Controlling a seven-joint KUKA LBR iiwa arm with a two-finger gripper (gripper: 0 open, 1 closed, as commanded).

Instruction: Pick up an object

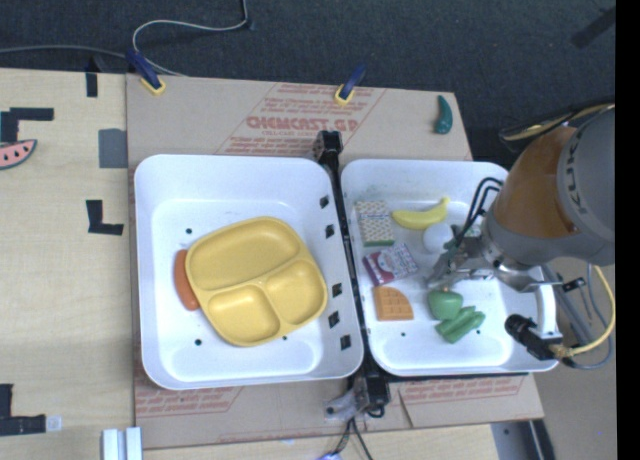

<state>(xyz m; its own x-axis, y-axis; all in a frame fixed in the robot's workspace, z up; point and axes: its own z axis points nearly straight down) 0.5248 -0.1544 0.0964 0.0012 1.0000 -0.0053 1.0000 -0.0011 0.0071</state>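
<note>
My gripper (445,270) hangs low over the right bin (400,353), its dark fingers pointing left just above a round green object (444,302). A green pepper-like piece (461,325) lies below that. A yellow banana (420,215) and a white egg-like ball (437,239) sit near the back of the bin. A patterned packet (375,221), a pink-and-purple wrapper (390,265) and an orange waffle-like block (393,303) lie on the bin's left side. Nothing shows between the fingers.
The left bin (160,338) holds a yellow divided plate (255,278) with an orange object (185,280) tucked under its left edge. A black divider (340,248) separates the bins. The arm's grey and orange body (550,203) covers the right bin's right side.
</note>
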